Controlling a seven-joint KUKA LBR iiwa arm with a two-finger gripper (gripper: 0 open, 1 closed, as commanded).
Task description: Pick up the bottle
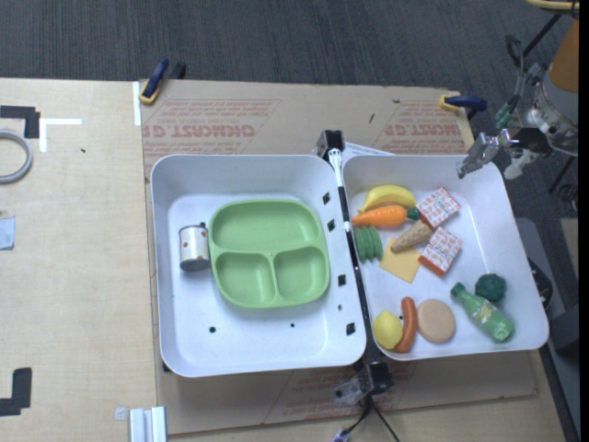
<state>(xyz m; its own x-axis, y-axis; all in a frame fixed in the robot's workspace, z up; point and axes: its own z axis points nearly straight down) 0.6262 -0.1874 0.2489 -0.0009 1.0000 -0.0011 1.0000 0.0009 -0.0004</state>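
The bottle [483,313] is small and green with a yellow label. It lies on its side near the front right corner of the right bin [526,274], just below a piece of broccoli [490,286]. My gripper [488,161] hovers over the far right corner of that bin, well behind the bottle and apart from it. Its fingers stand open with nothing between them.
The right bin also holds a banana [388,196], a carrot [382,216], two red-and-white boxes [439,206], a cheese slice [400,265], a lemon [386,328], a sausage [408,323] and a bun [436,320]. The left bin [175,330] holds a green divided plate [270,251] and a small can [193,247].
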